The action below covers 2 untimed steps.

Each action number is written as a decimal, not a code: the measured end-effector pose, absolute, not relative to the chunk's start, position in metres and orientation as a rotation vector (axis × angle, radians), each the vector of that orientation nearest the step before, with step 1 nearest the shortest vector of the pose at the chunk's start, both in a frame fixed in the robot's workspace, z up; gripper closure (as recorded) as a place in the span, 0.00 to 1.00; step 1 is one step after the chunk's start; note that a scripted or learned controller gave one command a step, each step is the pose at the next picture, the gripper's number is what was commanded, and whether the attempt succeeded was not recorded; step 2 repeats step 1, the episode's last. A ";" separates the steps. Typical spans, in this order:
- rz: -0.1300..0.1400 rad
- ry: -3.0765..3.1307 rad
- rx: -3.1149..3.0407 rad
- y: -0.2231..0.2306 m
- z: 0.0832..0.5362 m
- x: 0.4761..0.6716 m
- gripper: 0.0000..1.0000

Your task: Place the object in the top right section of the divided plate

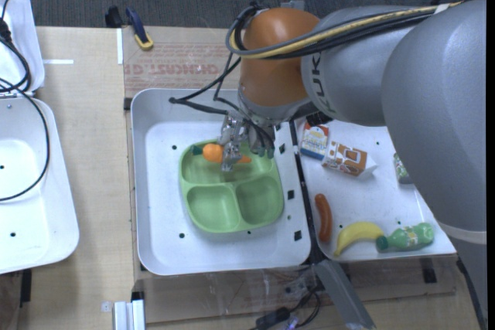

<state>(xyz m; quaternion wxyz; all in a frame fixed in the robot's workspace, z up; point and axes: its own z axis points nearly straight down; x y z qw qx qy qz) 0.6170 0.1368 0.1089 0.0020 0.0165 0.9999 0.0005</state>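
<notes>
Camera view, inspected from above: the small orange toy carrot with a green tip [210, 152] lies in the upper compartment of the green three-section plastic plate [230, 214], which sits in the left white shallow bin [155, 243]. You will find the grey end effector [231, 153] directly over it, touching or nearly so; orange shows on both sides of the tool, but whether its grip is apart, together or clamped on the carrot cannot be told. Judged as a handling matter, the carrot is light, rigid, smooth plastic and apt to roll or slip; take it across the thick middle, not the tapered end. Note that the arm's orange wrist dome [274, 58] and black cables [205, 95] cover the plate's far edge, so the upper dividers cannot be traced and which section counts as top right stays unsure. Part of the carrot is hidden under the tool. On the surface, the right bin [363, 193] holds a yellow toy banana [357, 235] and a red sausage [323, 216]
</notes>
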 end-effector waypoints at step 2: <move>0.027 3.106 0.048 0.120 0.103 0.549 1.00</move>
